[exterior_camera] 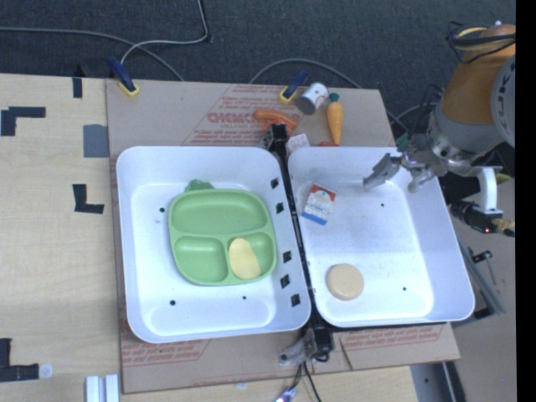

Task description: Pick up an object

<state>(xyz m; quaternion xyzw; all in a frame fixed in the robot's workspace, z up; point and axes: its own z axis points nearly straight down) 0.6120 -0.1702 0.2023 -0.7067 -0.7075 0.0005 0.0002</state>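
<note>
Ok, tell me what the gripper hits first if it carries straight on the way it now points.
Probably the small carton. The gripper sits over the right bin, fingers aimed left and slightly down; its height above the floor is unclear, so it might pass over.

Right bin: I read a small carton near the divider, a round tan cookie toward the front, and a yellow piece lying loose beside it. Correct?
Not quite. The yellow piece lies in the green divided plate in the left bin, as the camera view shows. The right bin does hold the small carton near the divider and the round tan cookie toward the front.
</note>
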